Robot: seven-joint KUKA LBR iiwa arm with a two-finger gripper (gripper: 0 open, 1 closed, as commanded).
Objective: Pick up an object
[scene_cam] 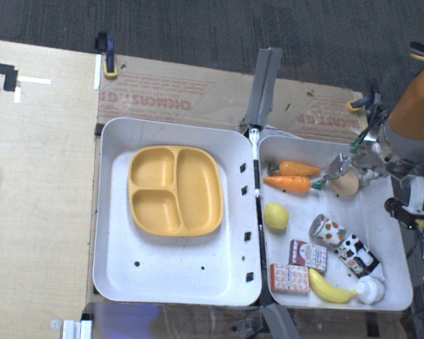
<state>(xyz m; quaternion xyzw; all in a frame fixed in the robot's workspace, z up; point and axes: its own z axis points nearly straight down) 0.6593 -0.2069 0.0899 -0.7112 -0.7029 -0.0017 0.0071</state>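
Two carrots point(291, 176) lie just left of tool point(340, 170); tan round thing point(345, 185) touches tool. Lemon point(276, 216), banana point(329, 288), cartons point(306, 254) nearby. Tool grip: cannot tell.

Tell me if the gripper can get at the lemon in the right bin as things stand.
Probably yes. The lemon lies by itself near the right bin's left wall, with bare floor around it. The gripper is at the bin's far end by a tan object; two carrots lie between, but it could pass above them.

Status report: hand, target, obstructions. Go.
Hand low in right bin, at the tan ball; grip unconfirmed. Two carrots close on its left. Lemon, banana, small cartons lie clear.
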